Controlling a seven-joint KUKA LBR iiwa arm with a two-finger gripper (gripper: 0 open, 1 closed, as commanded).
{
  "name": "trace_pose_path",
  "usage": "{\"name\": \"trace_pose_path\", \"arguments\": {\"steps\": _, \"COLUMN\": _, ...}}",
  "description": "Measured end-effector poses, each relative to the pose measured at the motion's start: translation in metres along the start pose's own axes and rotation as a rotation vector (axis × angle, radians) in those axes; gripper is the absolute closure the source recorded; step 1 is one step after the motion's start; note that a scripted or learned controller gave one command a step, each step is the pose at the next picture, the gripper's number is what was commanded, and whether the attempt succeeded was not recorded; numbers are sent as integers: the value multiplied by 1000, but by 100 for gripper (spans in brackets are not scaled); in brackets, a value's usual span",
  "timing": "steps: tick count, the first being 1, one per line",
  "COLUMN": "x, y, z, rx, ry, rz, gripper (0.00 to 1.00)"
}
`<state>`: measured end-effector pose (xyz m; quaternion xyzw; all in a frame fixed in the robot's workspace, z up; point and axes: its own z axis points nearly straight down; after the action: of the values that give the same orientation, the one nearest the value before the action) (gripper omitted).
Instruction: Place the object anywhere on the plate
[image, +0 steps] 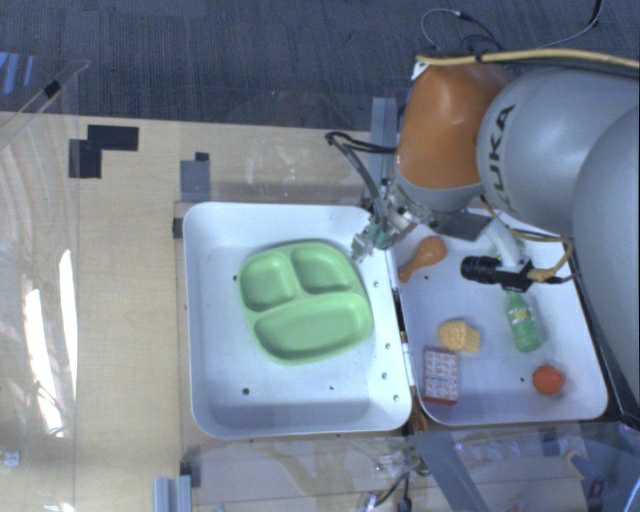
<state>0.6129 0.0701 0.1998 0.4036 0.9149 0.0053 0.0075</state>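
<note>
A green divided plate lies in the left white bin, with three compartments and nothing on it. My gripper hangs at the left bin's upper right, just beyond the plate's top right corner and close to the wall between the bins. I see nothing held in it. In the right bin lie a brown drumstick, a yellow corn piece, a green bottle, a small orange-red ball and a red-and-white box.
The grey arm with its orange band covers the right bin's upper part. A black part with cables sits over that bin near the bottle. A pale wooden bench lies to the left.
</note>
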Motion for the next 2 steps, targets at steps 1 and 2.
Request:
{"name": "trace_pose_path", "arguments": {"steps": 1, "x": 0, "y": 0, "z": 0, "rx": 0, "ry": 0, "rz": 0, "gripper": 0}}
{"name": "trace_pose_path", "arguments": {"steps": 2, "x": -1, "y": 2, "z": -13, "rx": -9, "ry": -4, "rz": 0, "gripper": 100}}
